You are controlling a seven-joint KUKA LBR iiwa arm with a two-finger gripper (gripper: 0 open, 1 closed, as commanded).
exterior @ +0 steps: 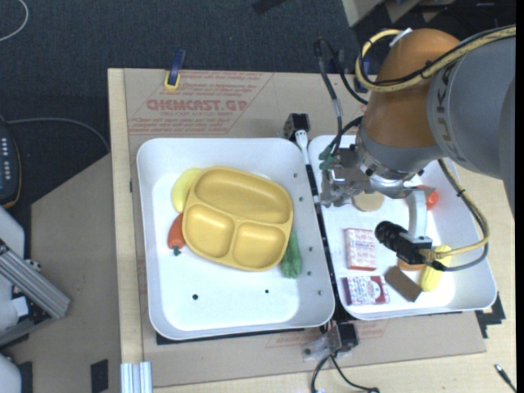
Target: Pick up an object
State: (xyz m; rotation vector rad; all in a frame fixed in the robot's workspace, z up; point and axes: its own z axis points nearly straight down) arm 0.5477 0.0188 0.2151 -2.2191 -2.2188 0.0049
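My gripper [337,191] hangs low over the far left part of the right bin [483,281], close to the wall between the two bins. The bulky grey and orange wrist covers most of it from above. Just right of it lies a small tan round thing [368,204]. In front of it a pink and white packet [360,248] lies flat, and a red packet [364,289] sits nearer the front wall. A brown block [401,283] and a yellow piece [431,278] lie at the front right. I see nothing held in the gripper.
The left bin [155,219] holds a yellow divided tray [237,218]. A yellow fruit [183,185], an orange carrot [176,234] and a green item [291,257] poke out from its edges. An orange bit [431,196] lies beside a white piece [417,213] in the right bin.
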